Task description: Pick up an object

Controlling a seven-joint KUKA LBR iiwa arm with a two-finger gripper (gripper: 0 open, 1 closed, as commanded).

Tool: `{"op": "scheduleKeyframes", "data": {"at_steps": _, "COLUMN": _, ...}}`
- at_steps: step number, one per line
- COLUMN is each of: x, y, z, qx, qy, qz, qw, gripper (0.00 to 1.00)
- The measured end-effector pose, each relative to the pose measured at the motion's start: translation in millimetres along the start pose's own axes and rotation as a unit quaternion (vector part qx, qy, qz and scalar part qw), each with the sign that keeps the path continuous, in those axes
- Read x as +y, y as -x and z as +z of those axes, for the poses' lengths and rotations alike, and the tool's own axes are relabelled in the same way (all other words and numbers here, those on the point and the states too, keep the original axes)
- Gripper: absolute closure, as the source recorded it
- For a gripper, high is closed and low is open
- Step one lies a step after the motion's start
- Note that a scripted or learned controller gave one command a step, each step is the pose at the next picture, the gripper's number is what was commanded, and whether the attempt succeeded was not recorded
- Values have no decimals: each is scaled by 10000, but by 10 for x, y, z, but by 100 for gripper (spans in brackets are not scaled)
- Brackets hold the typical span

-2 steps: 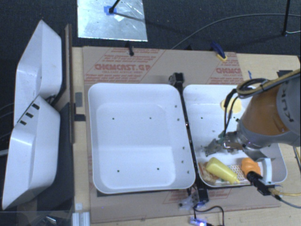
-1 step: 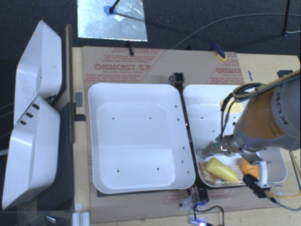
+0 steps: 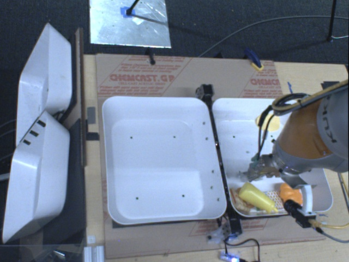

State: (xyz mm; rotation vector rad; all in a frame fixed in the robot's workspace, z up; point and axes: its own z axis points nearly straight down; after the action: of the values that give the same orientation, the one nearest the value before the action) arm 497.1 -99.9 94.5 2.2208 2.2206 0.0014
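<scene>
White plastic forms both shallow bins on the bench: the left bin (image 3: pixel 158 157) sits beside the right bin (image 3: pixel 240 124), the two meeting along a dark central divider. In the camera view, the grey arm with its orange band (image 3: pixel 305 138) reaches in from the right and bends down over the right bin. The gripper (image 3: pixel 260 169) is low over the floor of that bin, just above the cluster of objects at the near wall; whether its jaws are apart or together cannot be told, because the wrist body hides them and the area is blurred. No object can be seen held. The candidate objects lie in the near corner of the right bin: a yellow banana-shaped object (image 3: pixel 257 196), an orange object (image 3: pixel 289 192) partly hidden by the arm, and a pale perforated item (image 3: pixel 274 200) between and beneath them. Judged risks: the objects are crowded against the near wall, so a descent may strike the rim or push an object rather than enclose it. The yellow object is rounded and smooth-looking, so an off-centre closure would probably squeeze it out sideways. The gripper appears offset toward the far side of the cluster, which could result in a closure on nothing. Two touching objects could also be clamped together and one dropped on lift.
</scene>
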Motion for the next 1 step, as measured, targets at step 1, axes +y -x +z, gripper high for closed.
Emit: {"op": "scheduleKeyframes", "data": {"at_steps": 1, "x": -40, "y": 35, "z": -440, "qx": -2, "qy": 14, "qz": 1, "qw": 10000, "gripper": 100}}
